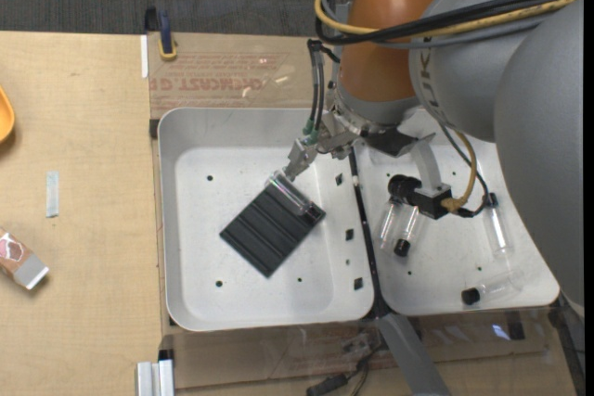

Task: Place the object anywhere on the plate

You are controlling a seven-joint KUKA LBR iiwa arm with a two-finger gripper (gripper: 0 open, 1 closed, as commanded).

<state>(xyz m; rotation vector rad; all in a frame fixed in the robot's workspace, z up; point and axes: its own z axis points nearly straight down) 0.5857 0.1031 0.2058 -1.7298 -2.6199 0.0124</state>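
Claw (295, 164) hangs over the left bin (186, 227), tip at the black plate's (267, 229) upper corner, grip state unclear.

Even, bright overhead light washes the white bins (186, 227) with mild glare, shadows stay soft, and the near grey arm (529, 79) looks slightly blurred.
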